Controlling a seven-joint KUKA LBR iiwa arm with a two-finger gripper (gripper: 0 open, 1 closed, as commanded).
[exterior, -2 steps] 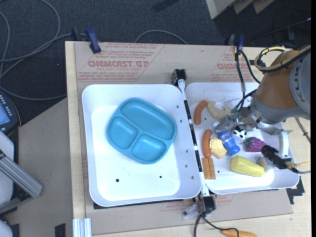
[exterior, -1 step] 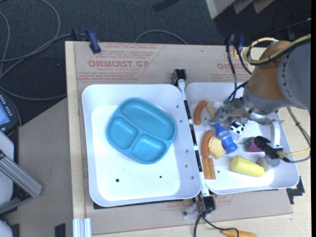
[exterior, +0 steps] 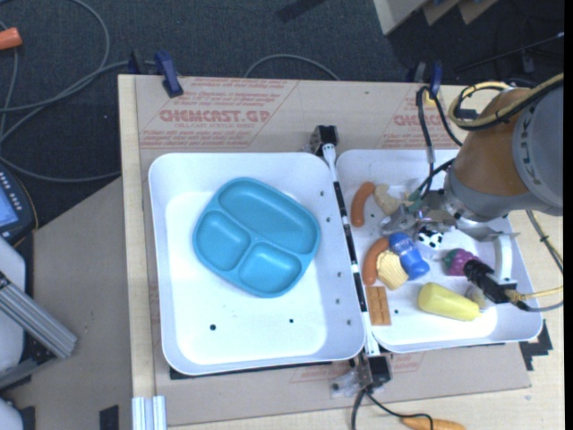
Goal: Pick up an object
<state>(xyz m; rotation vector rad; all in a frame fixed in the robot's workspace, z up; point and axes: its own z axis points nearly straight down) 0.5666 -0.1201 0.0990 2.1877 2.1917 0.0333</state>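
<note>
Gripper (exterior: 428, 227) sits low in right white bin (exterior: 501, 330), over the toy pile by blue plastic cylinder (exterior: 410, 256); grip state n/a, can't tell. Best: centre on one item, avoid yellow plastic lemon-shaped toy (exterior: 448, 302) nearby.

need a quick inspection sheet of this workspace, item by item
surface: bench top printed with red lettering, carrying a left bin and a right bin side by side
job's things: right bin holds a yellow piece, a blue piece, an orange sausage shape and a purple piece
clutter: blue divided tray in the left bin
grippers: end effector low over the right bin, finger state unclear
cables: loose leads on the floor
surroundings: dark carpet; blue clamps at the bench's far edge
</note>
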